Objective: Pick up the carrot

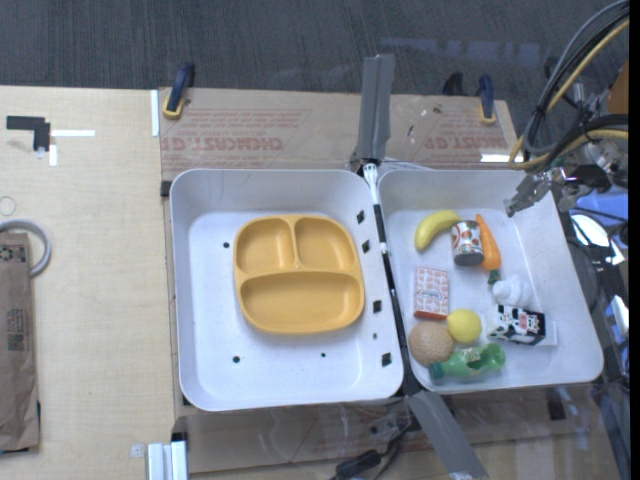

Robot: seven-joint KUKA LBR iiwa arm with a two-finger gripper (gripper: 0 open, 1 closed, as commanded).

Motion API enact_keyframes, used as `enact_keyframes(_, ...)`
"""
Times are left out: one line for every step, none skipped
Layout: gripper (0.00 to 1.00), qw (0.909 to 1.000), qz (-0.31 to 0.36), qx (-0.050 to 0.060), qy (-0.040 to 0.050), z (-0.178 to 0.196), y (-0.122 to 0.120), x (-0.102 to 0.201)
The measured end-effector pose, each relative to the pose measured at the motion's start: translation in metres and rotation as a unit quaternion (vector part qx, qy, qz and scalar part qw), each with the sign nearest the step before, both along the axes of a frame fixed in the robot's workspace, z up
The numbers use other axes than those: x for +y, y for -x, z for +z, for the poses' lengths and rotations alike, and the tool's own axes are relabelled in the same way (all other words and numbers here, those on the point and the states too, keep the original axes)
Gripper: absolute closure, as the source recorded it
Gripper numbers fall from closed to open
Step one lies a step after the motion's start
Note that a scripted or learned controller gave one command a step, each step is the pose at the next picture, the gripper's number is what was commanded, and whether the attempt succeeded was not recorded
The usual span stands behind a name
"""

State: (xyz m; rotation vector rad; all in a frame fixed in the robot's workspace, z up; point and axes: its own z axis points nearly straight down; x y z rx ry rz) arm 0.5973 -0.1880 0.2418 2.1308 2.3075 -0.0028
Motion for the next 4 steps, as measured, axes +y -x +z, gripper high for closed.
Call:
enact_keyframes(0.0, 0.9994, 0.034, 0.0, -0.0003, -0.112, 0.02, 0.013)
enact_keyframes(0.0, 0.9998, 0.019, 0.0, -0.0018, -0.151, -0.001, -0.022)
enact_keyframes(1.0, 0.9998, 0.018, -0.001, -0.0006, -0.141, -0.001, -0.022)
enact_keyframes(1.0, 1.0, 0.006, 0.0, 0.0003, -0.005, 0.005, 0.016)
